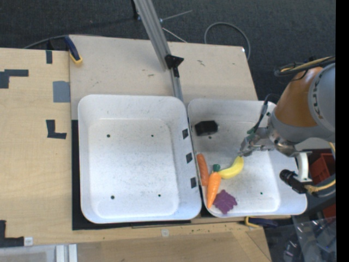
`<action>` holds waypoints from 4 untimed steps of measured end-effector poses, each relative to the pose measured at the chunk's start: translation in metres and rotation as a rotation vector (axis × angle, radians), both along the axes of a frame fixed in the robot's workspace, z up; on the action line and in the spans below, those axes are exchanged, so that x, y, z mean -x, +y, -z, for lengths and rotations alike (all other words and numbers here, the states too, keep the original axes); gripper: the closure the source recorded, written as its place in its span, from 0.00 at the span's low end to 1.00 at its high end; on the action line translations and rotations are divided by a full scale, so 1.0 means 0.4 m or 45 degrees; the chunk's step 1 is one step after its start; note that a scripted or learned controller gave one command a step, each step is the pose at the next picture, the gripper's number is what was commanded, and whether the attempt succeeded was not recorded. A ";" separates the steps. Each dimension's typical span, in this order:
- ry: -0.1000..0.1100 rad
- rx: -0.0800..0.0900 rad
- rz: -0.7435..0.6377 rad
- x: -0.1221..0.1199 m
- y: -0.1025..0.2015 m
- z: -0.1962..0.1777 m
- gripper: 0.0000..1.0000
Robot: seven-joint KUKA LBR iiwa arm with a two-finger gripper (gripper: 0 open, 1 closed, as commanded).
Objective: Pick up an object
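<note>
A: What's in the right bin (272,201)?

B: A curved, smooth yellow banana (233,169), two tapered orange carrots (213,185) (202,168) by the left wall, a lumpy purple piece (224,201) near the front, and a black block (206,127) toward the back.

A: And the gripper (248,147)?

B: Low over the bin, just above and right of the banana's upper tip, nearly touching. How its fingers stand I cannot tell.

A: The left bin (90,146)?

B: Glossy white plastic, speckled, with rounded corners.

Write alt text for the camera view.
The gripper hovers in the right bin just above a banana, beside two carrots, a purple object and a black object. The left bin sits alongside.
</note>
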State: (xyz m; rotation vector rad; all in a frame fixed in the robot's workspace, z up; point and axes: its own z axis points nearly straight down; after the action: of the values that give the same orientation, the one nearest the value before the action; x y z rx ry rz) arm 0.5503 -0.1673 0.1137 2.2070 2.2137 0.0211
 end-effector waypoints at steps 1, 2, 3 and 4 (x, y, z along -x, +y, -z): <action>0.022 -0.001 0.001 0.012 0.020 -0.123 1.00; 0.020 0.000 0.001 0.014 0.037 -0.276 1.00; 0.025 -0.002 0.002 0.012 0.037 -0.320 1.00; 0.028 -0.004 -0.003 0.024 0.149 -0.325 1.00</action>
State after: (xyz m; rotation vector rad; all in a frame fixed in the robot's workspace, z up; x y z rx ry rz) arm 0.5408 -0.1078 0.2439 2.2172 2.2291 0.0006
